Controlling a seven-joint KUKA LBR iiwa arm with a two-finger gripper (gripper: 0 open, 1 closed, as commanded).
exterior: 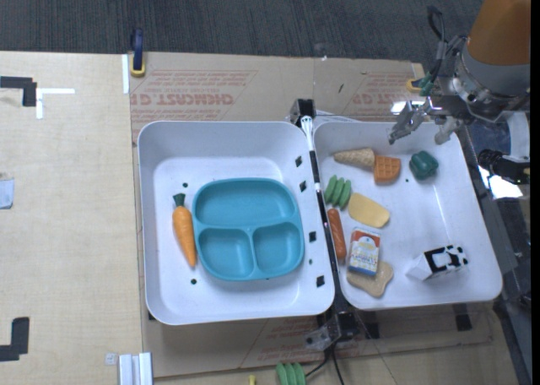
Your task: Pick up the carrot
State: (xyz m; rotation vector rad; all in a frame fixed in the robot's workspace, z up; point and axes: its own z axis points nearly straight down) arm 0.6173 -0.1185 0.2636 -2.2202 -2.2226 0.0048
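A: Camera view, starting with the orange carrot with a dark green top (184, 230): lying lengthwise on the floor of the left white bin (160, 290), leafy end away from the camera, just beside the left edge of the teal three-compartment plastic plate (250, 228). Touching the plate or only close to it? Cannot tell.

B: Nothing on the carrot, nothing gripping it. Plate flat in the middle of that bin.

A: Moving outward, into the right white bin (472, 282): a green pea-pod toy (338, 192) next to the divider, a reddish-brown sausage (337, 233) below it, a pale yellow cheese wedge (369, 209) to the right of those.

B: Further back, a beige ice-cream cone (354, 157) on its side, tip pointing left, beside an orange waffle square (387, 170). Then a dark green rounded vegetable (423, 165) near the far right wall.

A: Toward the camera, a small red-and-white carton (365, 254) resting over a tan bread slice (377, 279), and a black-and-white box (442, 261) apart near the right side.

B: And the two-finger gripper (427, 123): hanging above the far right corner of the right bin, well apart from the carrot. Fingers spread, nothing between them. Grey arm with orange band (499, 13) entering from the right.
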